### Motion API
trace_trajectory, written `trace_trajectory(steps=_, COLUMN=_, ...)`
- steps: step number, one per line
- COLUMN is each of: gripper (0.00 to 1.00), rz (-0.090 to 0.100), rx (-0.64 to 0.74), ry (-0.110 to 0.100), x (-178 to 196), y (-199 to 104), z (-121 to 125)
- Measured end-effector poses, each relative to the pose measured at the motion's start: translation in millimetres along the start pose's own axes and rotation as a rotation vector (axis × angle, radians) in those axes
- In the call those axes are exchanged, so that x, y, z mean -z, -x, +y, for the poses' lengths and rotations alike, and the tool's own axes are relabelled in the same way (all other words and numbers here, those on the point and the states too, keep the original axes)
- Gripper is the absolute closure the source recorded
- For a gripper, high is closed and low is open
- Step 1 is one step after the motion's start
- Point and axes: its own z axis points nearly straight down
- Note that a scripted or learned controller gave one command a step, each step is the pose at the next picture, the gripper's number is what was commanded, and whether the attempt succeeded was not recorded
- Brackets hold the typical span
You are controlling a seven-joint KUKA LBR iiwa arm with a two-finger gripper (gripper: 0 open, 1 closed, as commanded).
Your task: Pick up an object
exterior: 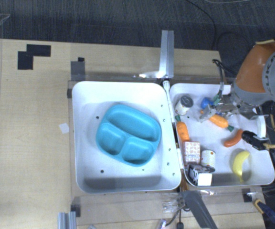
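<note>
Two shallow white bins side by side on the pale wooden worktop (27,128). In the left bin (87,175), a blue plastic tray with three compartments (128,133), lying at a slant near the middle.

In the right bin (266,175), a scatter of small things: a grey round cap-like piece (185,101) near the back left corner, a small blue toy (206,103) just beside it to the right, an orange carrot-shaped toy (182,131) along the left wall, a white and pink patterned cube (192,151) below that, a white boxy item with dark parts (202,174) at the front left corner, a yellow banana-shaped toy (241,163) near the front right, and an orange-red sausage-shaped toy (233,139) just above the banana.

Reaching in from the right, the grey arm with its orange band (251,70). Hand (219,109) low over the back of the right bin, right over a second orange carrot-shaped toy (218,121). Cannot tell whether open, closed, or gripping anything.
</note>
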Motion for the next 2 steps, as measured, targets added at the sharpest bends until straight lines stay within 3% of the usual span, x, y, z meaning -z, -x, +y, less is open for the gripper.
trace_trajectory(steps=1, gripper=1.00, rz=0.001, rx=0.002, ry=0.000, x=8.4, y=-1.4, z=1.1)
trace_trajectory(steps=2, gripper=1.00, rz=-0.001, rx=0.056, ry=0.001, x=124.3, y=-39.2, z=-1.0)
